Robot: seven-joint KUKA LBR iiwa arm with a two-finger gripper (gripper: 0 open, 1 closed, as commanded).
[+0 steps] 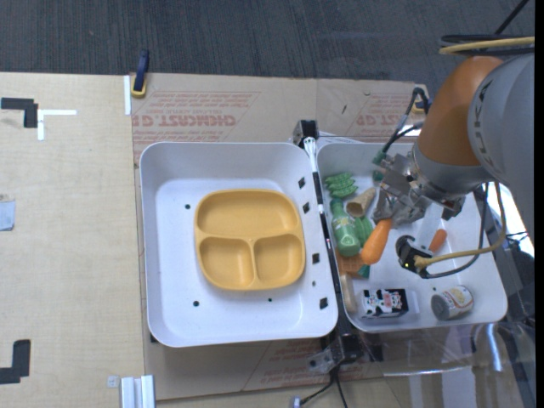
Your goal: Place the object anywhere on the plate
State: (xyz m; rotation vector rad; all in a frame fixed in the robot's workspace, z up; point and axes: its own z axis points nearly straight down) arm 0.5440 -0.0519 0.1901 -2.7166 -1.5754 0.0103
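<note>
Carrot point(375, 240) sits right under the gripper point(396, 204), fingers' state I cannot tell, so secure it squarely before crossing to the yellow plate point(250, 238).

A robotics lab: a grey and orange arm point(476, 117) reaches over two white bins point(161, 228) on a worktop point(68, 253) lined with taped cardboard point(221, 113), cables point(450, 262) trailing, dark carpet point(255, 15) beyond its far edge.
</note>
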